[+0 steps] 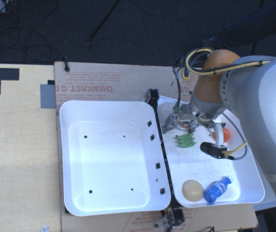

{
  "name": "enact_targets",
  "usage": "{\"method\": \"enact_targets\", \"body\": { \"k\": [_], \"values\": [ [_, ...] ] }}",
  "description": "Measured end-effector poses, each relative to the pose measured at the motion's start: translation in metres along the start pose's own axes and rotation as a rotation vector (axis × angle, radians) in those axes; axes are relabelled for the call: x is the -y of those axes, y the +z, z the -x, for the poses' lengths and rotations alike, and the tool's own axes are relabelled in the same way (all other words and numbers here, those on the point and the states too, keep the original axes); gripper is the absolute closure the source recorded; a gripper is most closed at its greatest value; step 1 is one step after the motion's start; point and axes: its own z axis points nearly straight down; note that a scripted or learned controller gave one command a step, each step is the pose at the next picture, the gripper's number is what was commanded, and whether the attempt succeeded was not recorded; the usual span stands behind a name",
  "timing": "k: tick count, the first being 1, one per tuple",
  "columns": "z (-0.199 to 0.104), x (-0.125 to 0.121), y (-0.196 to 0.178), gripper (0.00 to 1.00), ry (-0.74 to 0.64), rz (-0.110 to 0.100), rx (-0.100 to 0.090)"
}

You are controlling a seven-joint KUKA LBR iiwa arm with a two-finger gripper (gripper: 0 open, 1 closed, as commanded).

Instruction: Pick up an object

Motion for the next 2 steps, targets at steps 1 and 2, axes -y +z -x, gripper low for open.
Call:
{"method": "enact_targets", "body": {
  "k": [1,2],
  "values": [
    [0.020,-0.001,-0.070,0.00,0.005,0.012,0.004],
    [0.053,0.001,0.003,0.00,0.006,0.001,0.002]
  ]
}}
